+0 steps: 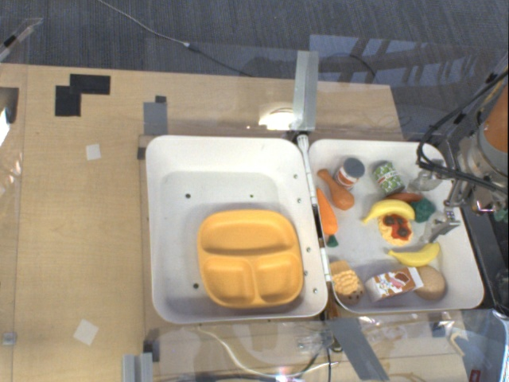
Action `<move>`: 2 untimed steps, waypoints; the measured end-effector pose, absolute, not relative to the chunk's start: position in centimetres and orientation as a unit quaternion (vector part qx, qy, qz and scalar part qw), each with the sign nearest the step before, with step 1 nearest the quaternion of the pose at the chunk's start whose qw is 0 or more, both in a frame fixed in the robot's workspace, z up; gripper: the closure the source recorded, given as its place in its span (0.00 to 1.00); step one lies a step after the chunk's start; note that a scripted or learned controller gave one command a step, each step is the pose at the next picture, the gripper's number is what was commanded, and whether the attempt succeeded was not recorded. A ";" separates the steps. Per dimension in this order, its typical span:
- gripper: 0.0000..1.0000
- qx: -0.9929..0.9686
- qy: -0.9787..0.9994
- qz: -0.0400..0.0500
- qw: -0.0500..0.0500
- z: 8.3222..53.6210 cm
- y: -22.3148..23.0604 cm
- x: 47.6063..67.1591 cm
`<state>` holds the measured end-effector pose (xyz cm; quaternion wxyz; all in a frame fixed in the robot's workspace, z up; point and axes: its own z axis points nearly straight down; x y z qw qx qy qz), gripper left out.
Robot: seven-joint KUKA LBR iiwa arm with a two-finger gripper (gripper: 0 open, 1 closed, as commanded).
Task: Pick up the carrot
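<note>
Two shallow white bins sit side by side on the wooden desk (71,237). Within the left bin (171,165) lies a yellow divided tray (250,257), low and toward the right side. Inside the right bin (469,281) the carrot (327,212) lies along the left wall, just beside the divider between the bins, orange with a green end pointing down the view. Near it, to the upper right, rests an orange-brown drumstick-like piece (337,192), and beyond that a small can with a grey lid (350,171) and a green can (387,177). Toward the middle of the bin one banana (390,210) curves over a round yellow and red piece (396,229), and a second banana (417,254) lies below them. Along the bottom edge sit a tan waffle-like piece (346,280), a small red and white carton (395,282) and a brown potato (430,282).

From the right the arm reaches in over the right bin's far side, and its end effector (442,205) hovers there, well apart from the carrot; whether it is apart or together I cannot tell. A dark green object (424,209) lies just beside it
</note>
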<state>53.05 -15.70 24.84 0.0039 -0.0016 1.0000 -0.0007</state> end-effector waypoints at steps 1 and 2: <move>0.00 0.019 1.000 0.001 -0.001 12.9 -15.8 52.8; 0.00 0.024 1.000 0.001 0.004 10.1 -13.9 60.0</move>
